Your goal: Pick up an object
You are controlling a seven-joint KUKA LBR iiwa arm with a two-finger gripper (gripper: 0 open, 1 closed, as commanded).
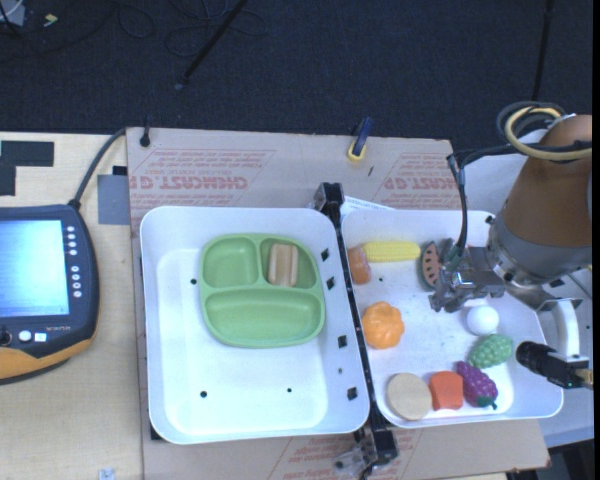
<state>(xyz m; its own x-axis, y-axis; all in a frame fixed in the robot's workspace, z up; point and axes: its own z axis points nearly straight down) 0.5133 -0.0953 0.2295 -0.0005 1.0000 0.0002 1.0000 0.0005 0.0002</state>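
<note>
Clearly, the camera view shows two bins with different jobs. The left bin carries a green tray with a tan block in its far right pocket, so it reads as the tidy receiving side. The right bin is the supply side: toy food lies loose and spaced apart, which leaves room for fingers to come down around a single piece.

Along the far edge lie a corn cob and a melon slice; a small orange piece sits by the divider, and an orange lies nearer. Along the near edge, left to right, are a tan disc, a red-orange block and purple grapes, with green grapes just behind them.

The arm reaches in from the right, and the claw hangs low over the bin's middle. Its dark fingers blur into the wrist hardware, so I cannot tell whether they are spread or pressed together, and nothing shows between them.

The likeliest target is the egg, lying just near and right of the claw, very close beside it. The melon slice is just left and far of the claw. A small shift toward the near right should centre it on the egg.
</note>
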